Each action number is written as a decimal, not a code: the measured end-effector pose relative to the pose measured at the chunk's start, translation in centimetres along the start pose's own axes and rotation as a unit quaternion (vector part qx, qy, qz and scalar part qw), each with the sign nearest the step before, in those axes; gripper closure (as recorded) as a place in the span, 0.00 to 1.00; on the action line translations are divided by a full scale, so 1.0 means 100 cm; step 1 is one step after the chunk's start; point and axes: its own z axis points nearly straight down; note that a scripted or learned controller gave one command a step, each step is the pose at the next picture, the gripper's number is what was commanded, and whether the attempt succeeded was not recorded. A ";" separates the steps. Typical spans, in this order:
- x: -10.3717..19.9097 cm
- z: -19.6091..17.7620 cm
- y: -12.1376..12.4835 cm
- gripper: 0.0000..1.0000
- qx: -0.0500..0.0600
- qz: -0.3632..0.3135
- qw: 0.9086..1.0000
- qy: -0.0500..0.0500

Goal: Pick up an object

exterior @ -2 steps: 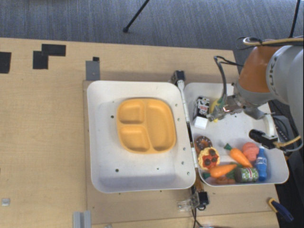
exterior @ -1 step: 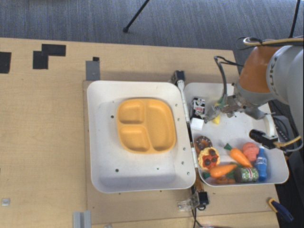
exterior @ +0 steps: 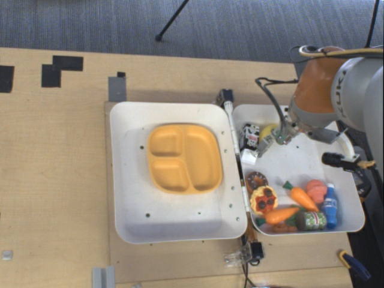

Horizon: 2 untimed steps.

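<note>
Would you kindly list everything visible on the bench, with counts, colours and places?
Bins: two, white, side by side on the bench.
Divided plate: one, yellow, centre of the left bin.
Carrots: two, orange, right bin's near end.
Bottle: one, blue, right bin's near right corner.
Pizza slice toy: one, red and yellow, right bin's near left.
Black-and-white toy: one, right bin's far left.
Arm: one, grey with orange band.
Gripper: one, over the right bin's far end.

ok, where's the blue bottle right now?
In the camera view, the blue bottle stands in the right bin near its front right corner, beside the pink toy and the carrot.
</note>
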 end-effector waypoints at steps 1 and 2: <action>-0.019 0.001 0.020 0.00 0.018 -0.013 1.000 0.016; -0.035 0.002 0.006 0.00 0.011 -0.031 0.999 0.018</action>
